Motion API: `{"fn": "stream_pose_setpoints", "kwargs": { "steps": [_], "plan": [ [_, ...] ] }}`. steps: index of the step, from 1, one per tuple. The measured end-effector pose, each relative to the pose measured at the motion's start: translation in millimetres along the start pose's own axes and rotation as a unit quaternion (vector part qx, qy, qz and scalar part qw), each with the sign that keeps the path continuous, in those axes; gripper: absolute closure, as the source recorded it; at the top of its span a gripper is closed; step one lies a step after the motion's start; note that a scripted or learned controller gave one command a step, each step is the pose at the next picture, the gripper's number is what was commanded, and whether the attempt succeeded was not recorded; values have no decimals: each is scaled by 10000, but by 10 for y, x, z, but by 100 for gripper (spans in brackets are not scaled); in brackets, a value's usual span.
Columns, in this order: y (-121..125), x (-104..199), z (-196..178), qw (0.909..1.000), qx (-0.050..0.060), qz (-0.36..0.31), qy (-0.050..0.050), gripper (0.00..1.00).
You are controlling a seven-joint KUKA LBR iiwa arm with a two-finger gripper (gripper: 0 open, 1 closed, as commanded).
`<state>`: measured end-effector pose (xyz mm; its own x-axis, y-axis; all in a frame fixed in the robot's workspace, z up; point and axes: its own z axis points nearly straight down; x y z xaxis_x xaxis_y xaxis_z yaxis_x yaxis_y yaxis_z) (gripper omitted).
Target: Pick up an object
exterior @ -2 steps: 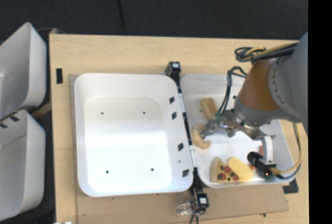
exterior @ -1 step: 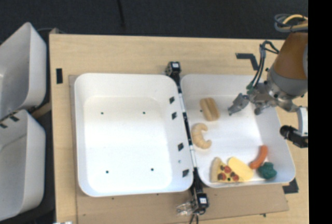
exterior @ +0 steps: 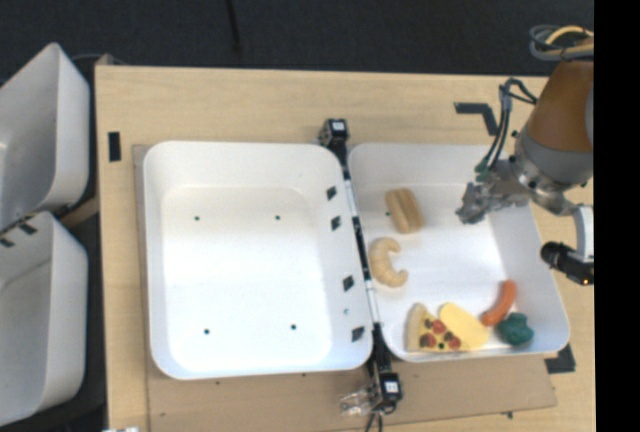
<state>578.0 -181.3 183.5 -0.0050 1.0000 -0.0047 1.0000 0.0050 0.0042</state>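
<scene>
The right bin (exterior: 450, 165) holds several toy foods. A tan bread loaf (exterior: 404, 209) lies near its back left. Just in front of it rests a pale croissant (exterior: 387, 261). Along the front wall sit a pizza slice (exterior: 431, 330), a yellow cheese wedge (exterior: 466, 325), an orange carrot or sausage (exterior: 499, 301) and a green piece (exterior: 517, 329). My gripper (exterior: 474, 207) hangs over the bin's right part, to the right of the bread loaf and apart from it. Nothing shows between its fingers.
The left bin (exterior: 160, 220) stands beside the right one, with a black-clipped divider (exterior: 350, 240) where they meet. White containers (exterior: 40, 140) stand off the bench at the left. The arm's orange band (exterior: 562, 105) rises at the right edge.
</scene>
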Motion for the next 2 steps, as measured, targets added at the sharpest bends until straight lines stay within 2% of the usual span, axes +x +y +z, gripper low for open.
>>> {"fn": "stream_pose_setpoints", "kwargs": {
  "steps": [1, 2],
  "plan": [
    [114, 519, -1284, 10000, -56, -17, 15, 100],
    [65, 1193, -2688, 10000, -81, -24, 22, 100]
  ]
}}
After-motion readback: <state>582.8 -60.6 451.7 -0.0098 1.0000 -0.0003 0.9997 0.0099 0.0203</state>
